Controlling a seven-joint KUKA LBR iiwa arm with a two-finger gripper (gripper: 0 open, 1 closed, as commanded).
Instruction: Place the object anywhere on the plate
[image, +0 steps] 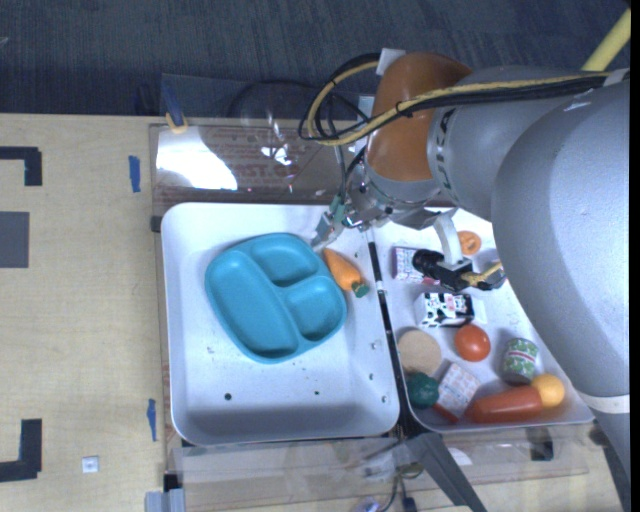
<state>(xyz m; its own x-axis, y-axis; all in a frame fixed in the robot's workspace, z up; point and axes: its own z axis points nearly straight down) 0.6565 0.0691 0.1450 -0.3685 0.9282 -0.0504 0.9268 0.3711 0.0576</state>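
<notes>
Two shallow white bins sit side by side on the counter (80, 330). The left bin (200, 400) holds a blue plate (275, 295) with three compartments, lying tilted toward the bin's upper part. A small orange carrot (345, 271) with a green end lies just beside the plate's right edge, on the bin floor near the wall shared with the right bin; whether it touches the plate rim cannot be told. The end effector (335, 222) hangs just above the carrot's upper end, below the orange band of the grey arm (560, 190), which crosses in from the right. Its slender fingers point down and to the left; whether they are spread or closed cannot be told, and the carrot does not appear between them. The right bin (560, 418) carries assorted items: a tomato (473, 343), a round tan disc (419, 350), a black-and-white patterned box (445, 309), a red sausage (505, 403), a yellow-orange ball (547, 389), a green-banded can (519, 359) and a dark green piece (421, 390)
</notes>
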